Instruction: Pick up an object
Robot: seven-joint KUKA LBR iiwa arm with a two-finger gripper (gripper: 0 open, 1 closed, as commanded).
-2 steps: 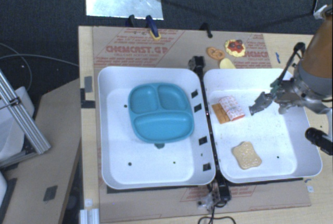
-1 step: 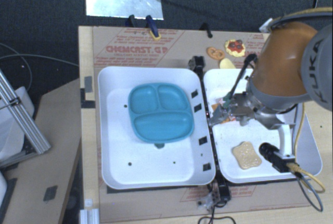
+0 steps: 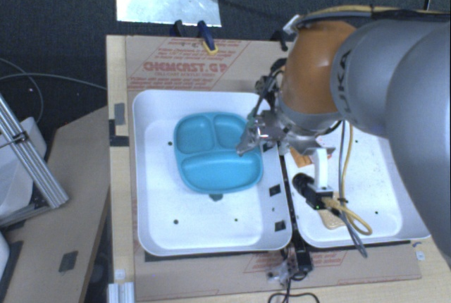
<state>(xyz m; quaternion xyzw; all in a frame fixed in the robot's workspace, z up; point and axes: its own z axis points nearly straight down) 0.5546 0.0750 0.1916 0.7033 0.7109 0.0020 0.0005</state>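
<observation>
The hand [image 3: 251, 140] is low over the left bin [image 3: 204, 232], right at the right-hand rim of the blue divided plate [image 3: 211, 171]. I can't tell how far it's open or whether it grips that rim. There is bare white floor to the plate's left and in front, and the bin's right wall is near.

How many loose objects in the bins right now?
2: a blue divided plate in the left bin, a tan item in the right bin. The arm covers much of that bin, so more may be hidden.
</observation>
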